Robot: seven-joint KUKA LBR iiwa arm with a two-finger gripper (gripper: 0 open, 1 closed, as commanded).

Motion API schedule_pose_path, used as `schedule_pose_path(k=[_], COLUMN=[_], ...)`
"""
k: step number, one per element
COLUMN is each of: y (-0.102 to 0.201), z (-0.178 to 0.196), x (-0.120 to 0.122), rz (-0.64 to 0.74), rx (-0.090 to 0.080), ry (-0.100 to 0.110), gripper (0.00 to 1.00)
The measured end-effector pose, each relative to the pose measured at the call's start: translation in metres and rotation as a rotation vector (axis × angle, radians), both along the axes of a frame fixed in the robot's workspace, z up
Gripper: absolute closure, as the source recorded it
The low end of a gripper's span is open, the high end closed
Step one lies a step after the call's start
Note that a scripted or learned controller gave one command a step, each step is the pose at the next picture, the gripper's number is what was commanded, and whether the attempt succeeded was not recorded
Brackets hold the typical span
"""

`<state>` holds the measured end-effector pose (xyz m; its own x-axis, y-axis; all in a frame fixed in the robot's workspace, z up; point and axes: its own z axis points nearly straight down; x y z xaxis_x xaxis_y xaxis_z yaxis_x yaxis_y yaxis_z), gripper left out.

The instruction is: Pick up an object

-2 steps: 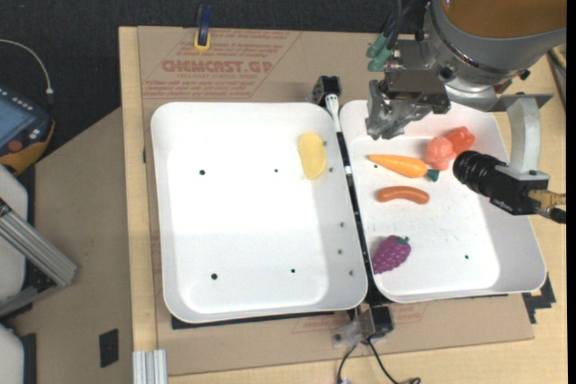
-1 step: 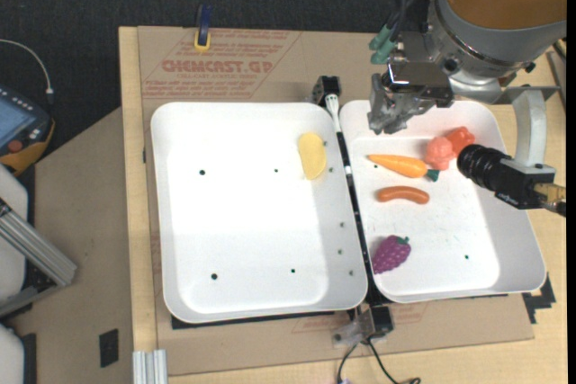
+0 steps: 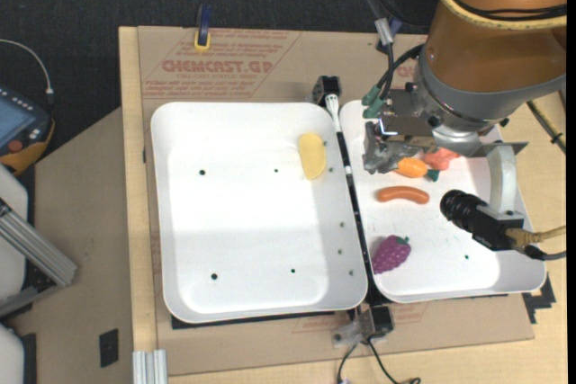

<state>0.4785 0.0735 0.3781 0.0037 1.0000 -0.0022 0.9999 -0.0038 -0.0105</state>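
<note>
- Over the right bin [image 3: 450, 270], at its upper left corner, the gripper [image 3: 382, 156] hangs low on the end of the grey and orange arm [image 3: 495, 13], which reaches in from the right.
- From this slant the wrist covers much of the gripper, so I cannot tell whether it stands wide or narrow, and nothing can be seen held in it.
- Just beside the gripper, on its right, lies a small orange piece [image 3: 412, 166], possibly a toy carrot; whether the two touch is unclear.
- A pink piece [image 3: 443, 159] lies next to the orange one, partly under the wrist.
- Below them a reddish sausage [image 3: 402, 194] lies flat on the bin floor, roughly crosswise, apart from the gripper.
- Nearer the front edge of the same bin sits a purple bunch of grapes [image 3: 391, 253], well apart from the sausage.
- Across the divide, the left bin [image 3: 243, 229] holds one pale yellow oval piece [image 3: 311, 156], close to its right wall in the upper half.
- Both bins rest on a brown cardboard sheet [image 3: 225, 58] with red print, and a blue and yellow clip [image 3: 203, 27] grips its far edge.
</note>
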Motion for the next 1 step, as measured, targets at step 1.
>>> schedule_pose_path(k=[1], y=[0.0027], z=[0.1186], x=[0.0024], rz=[0.004], rx=[0.005], ry=[-0.026], gripper=[1.00])
